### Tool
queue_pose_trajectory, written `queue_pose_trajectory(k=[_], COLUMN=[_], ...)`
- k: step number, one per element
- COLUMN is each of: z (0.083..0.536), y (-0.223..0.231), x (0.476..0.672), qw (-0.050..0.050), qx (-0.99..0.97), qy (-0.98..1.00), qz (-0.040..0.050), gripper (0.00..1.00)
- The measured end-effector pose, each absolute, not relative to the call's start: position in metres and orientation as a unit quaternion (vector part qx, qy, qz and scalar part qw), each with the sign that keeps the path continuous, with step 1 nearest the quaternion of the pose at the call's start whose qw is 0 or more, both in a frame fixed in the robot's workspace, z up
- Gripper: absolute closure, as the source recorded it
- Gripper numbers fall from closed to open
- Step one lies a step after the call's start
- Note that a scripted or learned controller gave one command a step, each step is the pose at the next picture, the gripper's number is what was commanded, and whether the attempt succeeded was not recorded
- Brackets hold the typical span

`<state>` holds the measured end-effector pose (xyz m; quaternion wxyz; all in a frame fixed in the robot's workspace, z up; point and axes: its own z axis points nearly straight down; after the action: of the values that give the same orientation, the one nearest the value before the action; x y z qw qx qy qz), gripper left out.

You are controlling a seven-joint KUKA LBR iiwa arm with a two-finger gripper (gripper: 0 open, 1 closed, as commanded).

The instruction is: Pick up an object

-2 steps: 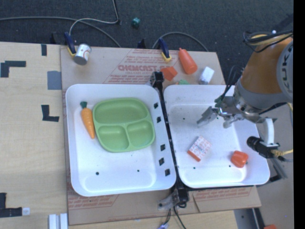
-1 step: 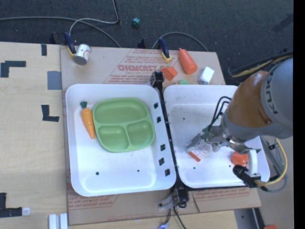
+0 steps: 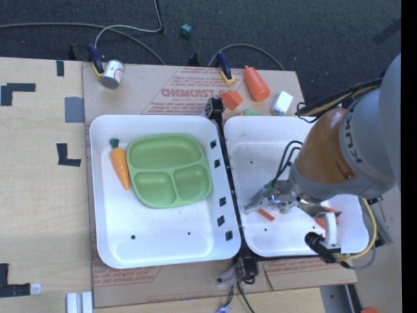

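Note:
My gripper [image 3: 260, 202] hangs low over the floor of the right bin [image 3: 260, 150], reaching in from the right under the orange band of the arm. A small orange piece [image 3: 265, 214] lies on the bin floor just below the fingertips. Another orange-red piece [image 3: 321, 222] shows at the right of the bin, partly hidden by the arm. In the left bin [image 3: 156, 243] a green divided plate [image 3: 169, 169] sits with a toy carrot [image 3: 119, 163] along its left side.
Outside the bins, on the cardboard at the back, lie an orange bottle-like toy [image 3: 256, 83], a small orange block [image 3: 232, 100], a white cube [image 3: 283, 101] and a silver can [image 3: 113, 73]. Black clamps run down the divider between the bins.

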<state>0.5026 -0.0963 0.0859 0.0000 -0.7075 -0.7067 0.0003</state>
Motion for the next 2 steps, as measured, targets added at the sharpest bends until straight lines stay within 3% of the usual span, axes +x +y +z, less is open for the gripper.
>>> queue_pose_trajectory(k=[1, 2], z=[0.0961, 0.096], y=[-0.097, -0.0969], x=[0.5037, 0.5036], qw=[-0.002, -0.002], qx=[-0.708, -0.707], qy=[-0.707, -0.707], qz=[-0.0001, 0.0], gripper=[1.0, 0.0])
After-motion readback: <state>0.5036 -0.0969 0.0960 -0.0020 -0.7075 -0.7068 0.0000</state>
